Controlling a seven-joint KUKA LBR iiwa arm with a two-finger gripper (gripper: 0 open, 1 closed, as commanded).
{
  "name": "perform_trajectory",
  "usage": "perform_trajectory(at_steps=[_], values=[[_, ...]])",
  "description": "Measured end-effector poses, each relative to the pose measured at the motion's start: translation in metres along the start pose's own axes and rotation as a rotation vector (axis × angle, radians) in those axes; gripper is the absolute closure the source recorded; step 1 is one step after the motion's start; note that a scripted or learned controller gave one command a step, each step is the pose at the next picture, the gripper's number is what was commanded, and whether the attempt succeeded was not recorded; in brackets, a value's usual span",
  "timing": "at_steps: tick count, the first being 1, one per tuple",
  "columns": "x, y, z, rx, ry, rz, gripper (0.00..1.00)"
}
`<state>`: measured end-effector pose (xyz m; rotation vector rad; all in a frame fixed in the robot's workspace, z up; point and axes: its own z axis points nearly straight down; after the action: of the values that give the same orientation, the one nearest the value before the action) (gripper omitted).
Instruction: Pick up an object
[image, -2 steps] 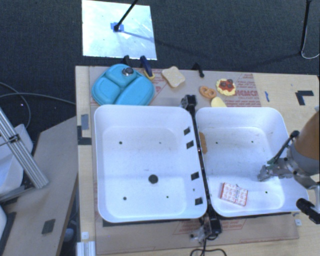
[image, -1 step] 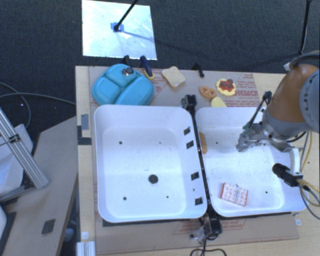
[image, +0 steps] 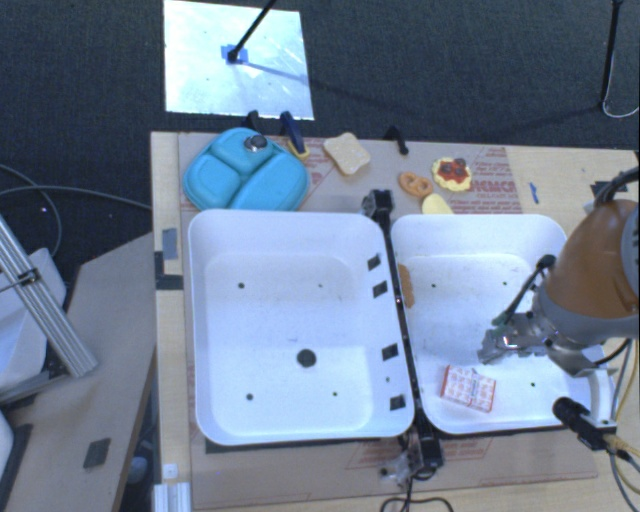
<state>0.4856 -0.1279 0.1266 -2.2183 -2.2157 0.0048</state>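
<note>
A small flat packet (image: 469, 387) with a red and white pattern lies near the front of the right bin (image: 470, 245). My gripper (image: 497, 345) hangs low in that bin, just up and to the right of the packet, with nothing visible in it. A thin tan item (image: 405, 283) rests against the right bin's left wall. A small dark round object (image: 306, 357) sits on the floor of the left bin (image: 250, 240).
Behind the bins lie a blue divided plate (image: 246, 172), a toast slice (image: 347, 153), a pretzel (image: 414, 183), a small pizza-like toy (image: 452, 172) and a yellow piece (image: 436, 204). My arm's orange band (image: 604, 255) overhangs the right bin's right side.
</note>
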Motion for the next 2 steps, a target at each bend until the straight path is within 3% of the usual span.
perform_trajectory(at_steps=[1, 2], values=[[0.048, 0.003, -0.153, -0.025, -0.003, -0.012, 1.00], [0.111, 0.025, -0.179, -0.013, -0.002, -0.011, 1.00]])
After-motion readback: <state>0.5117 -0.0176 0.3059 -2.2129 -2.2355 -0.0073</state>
